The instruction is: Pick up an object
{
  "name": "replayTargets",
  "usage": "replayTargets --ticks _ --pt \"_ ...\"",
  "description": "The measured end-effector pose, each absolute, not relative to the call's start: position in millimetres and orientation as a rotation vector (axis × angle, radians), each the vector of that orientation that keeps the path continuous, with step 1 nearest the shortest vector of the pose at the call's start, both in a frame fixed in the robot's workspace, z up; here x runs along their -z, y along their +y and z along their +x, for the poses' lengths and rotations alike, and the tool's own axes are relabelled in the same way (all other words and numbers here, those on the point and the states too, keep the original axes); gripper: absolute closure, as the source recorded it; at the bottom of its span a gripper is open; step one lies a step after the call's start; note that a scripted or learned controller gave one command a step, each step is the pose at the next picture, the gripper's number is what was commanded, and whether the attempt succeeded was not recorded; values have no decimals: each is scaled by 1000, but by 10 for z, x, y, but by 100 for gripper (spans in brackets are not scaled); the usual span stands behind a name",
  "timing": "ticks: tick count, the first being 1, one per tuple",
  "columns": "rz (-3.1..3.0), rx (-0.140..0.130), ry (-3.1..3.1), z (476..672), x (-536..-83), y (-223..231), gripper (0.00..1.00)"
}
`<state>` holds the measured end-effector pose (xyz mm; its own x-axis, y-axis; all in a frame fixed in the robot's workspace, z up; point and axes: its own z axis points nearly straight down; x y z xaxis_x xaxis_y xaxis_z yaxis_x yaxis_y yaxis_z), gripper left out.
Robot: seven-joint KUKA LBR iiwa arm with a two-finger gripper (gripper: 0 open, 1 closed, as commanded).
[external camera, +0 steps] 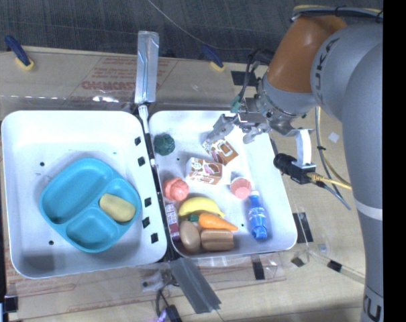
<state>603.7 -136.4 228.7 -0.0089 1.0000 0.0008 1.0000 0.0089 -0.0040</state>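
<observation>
My gripper (235,130) hangs over the back of the right bin (189,118), fingers spread open with nothing between them. Its left finger (219,126) ends just above a brown and white snack packet (223,151); whether they touch I cannot tell. A white and red carton (205,170) lies just in front of the packet. A dark green ball (164,143) sits near the bin's left wall. Further forward are a pink cup (241,187), a blue bottle (257,215), a pink fruit (176,188), a banana (199,206) and a carrot (216,221).
The left bin (21,133) holds a blue divided plate (75,200) with a yellow lump (117,206) on it. A brown potato (189,235) and a bread roll (217,241) crowd the right bin's front edge. A metal bar (146,66) stands behind the divider.
</observation>
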Motion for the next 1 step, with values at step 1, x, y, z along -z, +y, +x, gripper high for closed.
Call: replayTargets --ticks 1 --pt "-2201 -4 -2235 6045 -2389 -1351 100"
